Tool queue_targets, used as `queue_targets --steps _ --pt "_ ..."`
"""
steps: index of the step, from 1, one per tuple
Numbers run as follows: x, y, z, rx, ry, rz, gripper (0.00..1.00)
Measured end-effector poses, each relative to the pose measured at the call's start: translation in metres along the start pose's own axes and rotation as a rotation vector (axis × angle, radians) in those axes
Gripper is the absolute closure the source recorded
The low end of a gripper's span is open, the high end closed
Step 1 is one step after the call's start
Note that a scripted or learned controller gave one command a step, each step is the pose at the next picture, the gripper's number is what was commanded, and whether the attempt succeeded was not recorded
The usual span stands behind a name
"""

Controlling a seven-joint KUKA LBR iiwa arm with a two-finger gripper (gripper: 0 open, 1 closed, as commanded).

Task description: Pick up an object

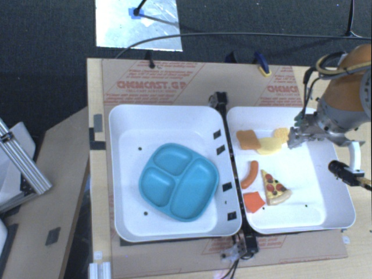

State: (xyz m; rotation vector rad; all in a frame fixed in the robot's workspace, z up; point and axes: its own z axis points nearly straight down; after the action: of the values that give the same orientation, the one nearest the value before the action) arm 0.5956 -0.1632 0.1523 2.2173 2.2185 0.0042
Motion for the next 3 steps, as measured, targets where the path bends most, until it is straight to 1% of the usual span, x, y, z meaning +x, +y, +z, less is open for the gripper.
queue_targets --steps 1,2,3 --pt "0.008 -0.002 -0.059 0.0 0.0 -0.005 1.0" --pt "0.008 -0.001 -0.089 0.002 0.001 -0.005 1.0" --pt "0.063 -0.006 -0.08 0.005 0.003 -0.009 1.0"
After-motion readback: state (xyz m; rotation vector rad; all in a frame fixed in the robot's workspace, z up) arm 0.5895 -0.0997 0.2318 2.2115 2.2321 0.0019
